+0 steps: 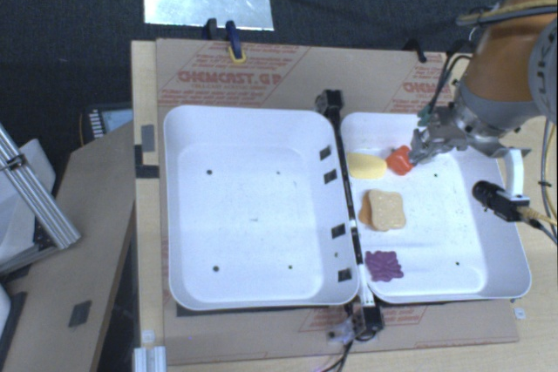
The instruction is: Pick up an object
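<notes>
A: Where's your gripper (pixel 417 154) sitting?

B: Down in the right bin (pixel 488 274), upper part, tip right against the red object (pixel 399 160). That's your likely target, lying just beside the yellow piece (pixel 367 165).

A: Holding it?

B: Can't tell. The tip is blurred against the red thing, so whether it's spread or clamped isn't readable. Don't log a grasp.

A: Other stuff?

B: Tan bread-like slice (pixel 384 210) below the yellow one, purple cluster (pixel 383 265) near the front edge. All hug the divider side. Left bin (pixel 174 187) has nothing for you to pick.

A: Why approach from there?

B: Your arm comes in from the right, so I'd guess the red one is the nearest reach.
</notes>
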`<state>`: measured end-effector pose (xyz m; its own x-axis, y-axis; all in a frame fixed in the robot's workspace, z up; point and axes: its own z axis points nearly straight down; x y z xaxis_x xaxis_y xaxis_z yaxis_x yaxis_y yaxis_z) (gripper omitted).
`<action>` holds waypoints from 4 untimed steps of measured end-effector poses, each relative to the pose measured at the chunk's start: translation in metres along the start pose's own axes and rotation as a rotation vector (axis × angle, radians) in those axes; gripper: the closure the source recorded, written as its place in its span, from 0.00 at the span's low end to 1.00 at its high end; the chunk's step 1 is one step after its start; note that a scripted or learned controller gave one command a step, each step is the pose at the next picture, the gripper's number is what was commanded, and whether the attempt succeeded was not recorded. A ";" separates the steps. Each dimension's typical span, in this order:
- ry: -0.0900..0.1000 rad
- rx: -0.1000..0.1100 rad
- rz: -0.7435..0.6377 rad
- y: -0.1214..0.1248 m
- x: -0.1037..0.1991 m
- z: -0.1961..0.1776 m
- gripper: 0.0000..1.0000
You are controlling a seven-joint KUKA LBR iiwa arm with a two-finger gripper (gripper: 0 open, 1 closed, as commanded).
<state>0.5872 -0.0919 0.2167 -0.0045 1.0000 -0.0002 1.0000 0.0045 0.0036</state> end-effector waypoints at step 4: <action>0.002 0.000 -0.004 -0.099 0.208 -0.242 1.00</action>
<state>0.4867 0.1157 0.4580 -0.0081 1.0000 0.0019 1.0000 0.0081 0.0039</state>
